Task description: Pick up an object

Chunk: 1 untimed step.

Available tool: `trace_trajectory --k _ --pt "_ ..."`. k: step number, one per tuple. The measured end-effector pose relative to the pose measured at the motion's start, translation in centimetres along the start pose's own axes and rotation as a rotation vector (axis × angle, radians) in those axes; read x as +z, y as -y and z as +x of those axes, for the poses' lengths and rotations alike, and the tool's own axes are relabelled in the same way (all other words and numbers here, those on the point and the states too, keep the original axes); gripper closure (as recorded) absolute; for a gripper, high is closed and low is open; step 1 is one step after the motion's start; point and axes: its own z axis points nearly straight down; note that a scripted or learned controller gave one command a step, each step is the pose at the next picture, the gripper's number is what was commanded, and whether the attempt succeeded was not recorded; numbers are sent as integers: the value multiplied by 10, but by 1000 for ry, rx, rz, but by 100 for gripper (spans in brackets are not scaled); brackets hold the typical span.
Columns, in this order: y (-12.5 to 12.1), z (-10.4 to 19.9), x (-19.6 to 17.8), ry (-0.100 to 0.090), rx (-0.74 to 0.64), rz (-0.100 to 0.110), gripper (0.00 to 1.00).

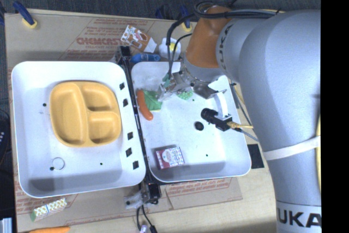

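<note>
Green piece (154, 100) in the right bin (188, 169), far-left part, touching the carrot (145, 105). Gripper (173, 84) low just right of it, by more green (186, 95); open or closed, cannot tell. Risks, as a guess: closing on nothing, nudging the carrot into the wall, or snagging two things. Card (169, 156) near, well apart.

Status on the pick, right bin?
Gripper low in right bin, over the green item by the orange carrot-like piece. Nothing visibly held. Red packet lies apart near front wall. Yellow tray in left bin.
</note>
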Motion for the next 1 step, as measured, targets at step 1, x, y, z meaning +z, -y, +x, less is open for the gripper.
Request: trace_trajectory --k 1 --pt "0 0 0 0 0 0 0"
